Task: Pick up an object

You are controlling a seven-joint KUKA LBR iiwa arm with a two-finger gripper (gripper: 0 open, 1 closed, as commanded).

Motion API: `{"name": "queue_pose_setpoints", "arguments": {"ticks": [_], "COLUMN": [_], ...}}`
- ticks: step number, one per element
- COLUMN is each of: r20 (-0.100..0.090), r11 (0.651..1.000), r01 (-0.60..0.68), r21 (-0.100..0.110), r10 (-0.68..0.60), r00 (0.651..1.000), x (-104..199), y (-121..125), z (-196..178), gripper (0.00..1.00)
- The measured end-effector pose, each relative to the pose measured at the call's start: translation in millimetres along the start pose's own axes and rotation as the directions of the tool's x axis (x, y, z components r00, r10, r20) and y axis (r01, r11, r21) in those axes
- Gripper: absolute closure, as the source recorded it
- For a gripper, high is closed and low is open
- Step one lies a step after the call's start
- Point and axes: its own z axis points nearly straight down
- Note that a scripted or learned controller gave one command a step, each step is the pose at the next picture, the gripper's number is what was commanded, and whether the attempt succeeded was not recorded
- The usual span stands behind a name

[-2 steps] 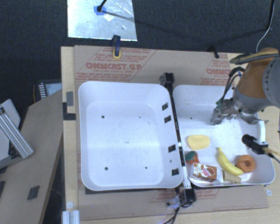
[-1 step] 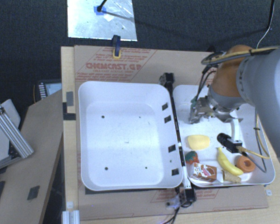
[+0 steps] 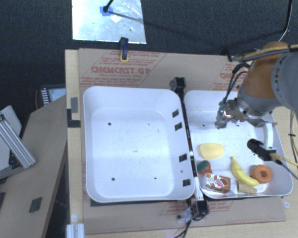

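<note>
We see two white bins, left (image 3: pixel 134 148) and right (image 3: pixel 283 185), of smooth, faintly glossy plastic, resting on a matt brown cardboard sheet (image 3: pixel 139 68) printed in red. Far left lies a shiny, crinkled foil-like square (image 3: pixel 109 14) on dark, rough carpet (image 3: pixel 30 33). In the right bin, a banana (image 3: pixel 240 171), a pale yellow lemon-like piece (image 3: pixel 211 150) and an orange ring (image 3: pixel 261 173) look like smooth moulded plastic, beside a glossy printed packet (image 3: pixel 217 182). The arm's orange band (image 3: pixel 260 76) gleams above matt grey casing (image 3: pixel 290 81).

camera: one, fixed above bench (image 3: pixel 139 63) | facing: down at a slant | range: moderate, both bins (image 3: pixel 134 95) in frame | arm (image 3: pixel 275 78) enters from right
</note>
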Motion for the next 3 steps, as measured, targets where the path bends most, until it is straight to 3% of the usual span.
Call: {"name": "queue_pose_setpoints", "arguments": {"ticks": [1, 2, 3], "r20": [-0.006, -0.004, 0.0], "r11": [1.0, 1.0, 1.0], "r01": [0.014, 0.011, 0.006], "r21": [-0.003, 0.001, -0.011], "r10": [-0.014, -0.011, -0.006], "r00": [1.0, 1.0, 1.0], "x": [102, 157, 140], "y": [-6, -5, 70], "z": [-61, -57, -146], "gripper": [1.0, 1.0, 1.0]}}
